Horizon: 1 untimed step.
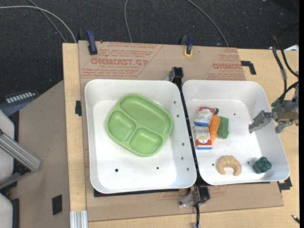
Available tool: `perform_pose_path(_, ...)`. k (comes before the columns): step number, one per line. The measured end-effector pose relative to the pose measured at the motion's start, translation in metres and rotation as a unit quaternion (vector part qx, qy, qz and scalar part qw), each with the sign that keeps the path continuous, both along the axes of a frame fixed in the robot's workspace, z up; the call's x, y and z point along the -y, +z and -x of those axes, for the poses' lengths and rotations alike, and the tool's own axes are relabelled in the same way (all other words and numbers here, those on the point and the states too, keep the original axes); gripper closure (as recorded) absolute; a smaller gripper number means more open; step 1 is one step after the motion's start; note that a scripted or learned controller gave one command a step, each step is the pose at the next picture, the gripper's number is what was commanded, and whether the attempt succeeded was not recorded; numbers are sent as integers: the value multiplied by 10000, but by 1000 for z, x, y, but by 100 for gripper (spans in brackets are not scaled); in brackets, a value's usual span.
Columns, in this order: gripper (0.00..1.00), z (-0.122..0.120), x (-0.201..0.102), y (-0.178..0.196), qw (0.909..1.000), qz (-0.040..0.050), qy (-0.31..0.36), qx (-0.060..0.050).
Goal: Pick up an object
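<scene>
gripper (260, 121) hanging over the right bin's (247, 91) right edge, can't tell how its jaws stand, milk carton (204, 128), carrot (214, 126) and green piece (223, 127) bunched by that bin's left wall, croissant (229, 165) and dark green lump (261, 165) along its near edge, green divided plate (139, 124) mid left bin (102, 175)

I see the bench (73, 127) topped with a brown board (156, 56), clamped at its far edge by a blue clamp (90, 41) and a second clamp (189, 45). On it I have two white bins touching side by side, the left bin (95, 141) and the right bin (247, 91).
</scene>
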State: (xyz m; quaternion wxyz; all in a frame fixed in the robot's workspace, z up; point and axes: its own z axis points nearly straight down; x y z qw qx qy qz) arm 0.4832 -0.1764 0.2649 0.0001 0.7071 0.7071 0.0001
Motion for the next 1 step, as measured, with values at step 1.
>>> perform_pose_path(1,0,-16,5,48,9999,7,163,22)
